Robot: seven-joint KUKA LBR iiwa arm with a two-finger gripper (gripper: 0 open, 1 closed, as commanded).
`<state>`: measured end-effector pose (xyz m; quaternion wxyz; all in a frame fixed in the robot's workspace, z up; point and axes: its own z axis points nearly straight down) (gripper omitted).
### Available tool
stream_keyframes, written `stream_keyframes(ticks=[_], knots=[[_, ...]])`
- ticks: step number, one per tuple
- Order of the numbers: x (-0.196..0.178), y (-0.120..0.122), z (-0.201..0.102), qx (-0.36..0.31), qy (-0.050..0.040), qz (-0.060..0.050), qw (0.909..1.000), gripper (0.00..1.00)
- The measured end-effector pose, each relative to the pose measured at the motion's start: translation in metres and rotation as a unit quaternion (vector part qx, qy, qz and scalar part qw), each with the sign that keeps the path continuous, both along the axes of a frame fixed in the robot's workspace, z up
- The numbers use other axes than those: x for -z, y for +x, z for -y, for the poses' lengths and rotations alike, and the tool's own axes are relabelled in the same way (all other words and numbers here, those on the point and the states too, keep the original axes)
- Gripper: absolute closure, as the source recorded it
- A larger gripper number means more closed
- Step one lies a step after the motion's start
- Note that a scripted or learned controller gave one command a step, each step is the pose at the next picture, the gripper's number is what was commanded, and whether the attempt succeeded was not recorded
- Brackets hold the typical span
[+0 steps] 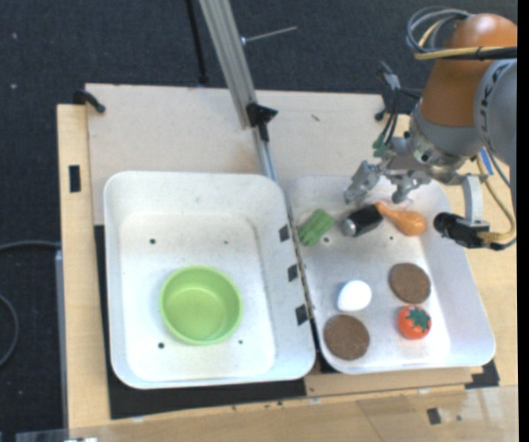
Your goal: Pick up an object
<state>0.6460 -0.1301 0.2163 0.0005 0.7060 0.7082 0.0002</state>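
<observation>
A robot gripper hovers in the frame's upper right, its fingers spread open and holding nothing. Just below lies an orange carrot (beside a black cylinder) in the right bin.

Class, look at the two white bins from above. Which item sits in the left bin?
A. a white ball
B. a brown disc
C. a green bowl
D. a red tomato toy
C: the green bowl sits in the left bin, while the other small items lie in the right bin.
</observation>
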Motion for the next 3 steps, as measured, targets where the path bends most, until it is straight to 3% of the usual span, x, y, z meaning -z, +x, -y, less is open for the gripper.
stream_keyframes(ticks=[1, 3], knots=[[0.000, 0.000, 0.000, 0.000, -0.0003, 0.000, 1.0000, 0.00], [0.100, -0.012, -0.006, 0.001, -0.0005, -0.003, 1.0000, 0.00]])
